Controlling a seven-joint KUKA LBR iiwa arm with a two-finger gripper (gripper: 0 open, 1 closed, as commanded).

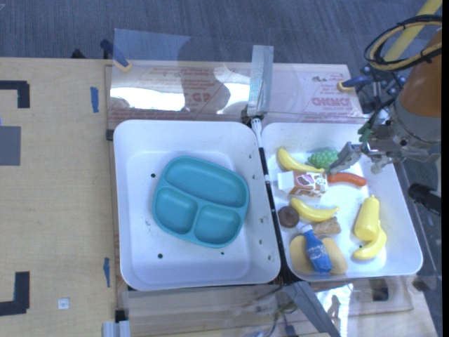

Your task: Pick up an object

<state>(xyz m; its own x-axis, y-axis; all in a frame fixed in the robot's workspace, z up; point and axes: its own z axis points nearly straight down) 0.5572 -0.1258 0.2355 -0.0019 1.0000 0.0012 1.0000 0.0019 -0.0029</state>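
The right bin (407, 258) holds several toy foods: a yellow banana (293, 162), a green bumpy piece (323, 158), a red-orange pepper (348, 180), a white and red packet (309, 183), a second banana (313, 211), a brown disc (288, 217), a small blue bottle (320, 253) lying on a yellow piece, and a yellow bottle (367, 217). My gripper (361, 161) hangs over the bin's far right part, open, with one finger (342, 159) just right of the green piece and above the pepper. Nothing sits between the fingers.
The left bin (133, 188) carries a teal divided plate (201, 201). A metal divider post (260, 83) stands at the back between the bins. Yellow and black cables (400, 41) loop over the arm at the upper right.
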